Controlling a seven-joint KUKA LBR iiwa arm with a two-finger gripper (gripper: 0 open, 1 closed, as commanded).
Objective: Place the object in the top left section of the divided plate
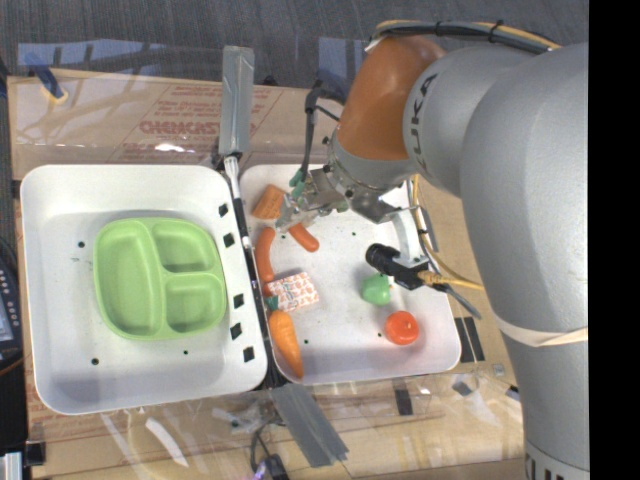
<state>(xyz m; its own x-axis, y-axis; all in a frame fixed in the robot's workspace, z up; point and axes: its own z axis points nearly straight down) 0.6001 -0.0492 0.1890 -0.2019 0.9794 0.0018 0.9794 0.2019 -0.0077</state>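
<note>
Clearly my gripper (300,208) hangs over the right bin (440,353), beside a small orange sausage-like piece (304,237) on the floor; whether it is clamped I cannot tell; probably light, stiff, slippery plastic, best pinched mid-length; the divided plate (160,276) waits left.

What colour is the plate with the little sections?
The divided plate is light green, seen in the camera view, sitting in the left white bin.
</note>
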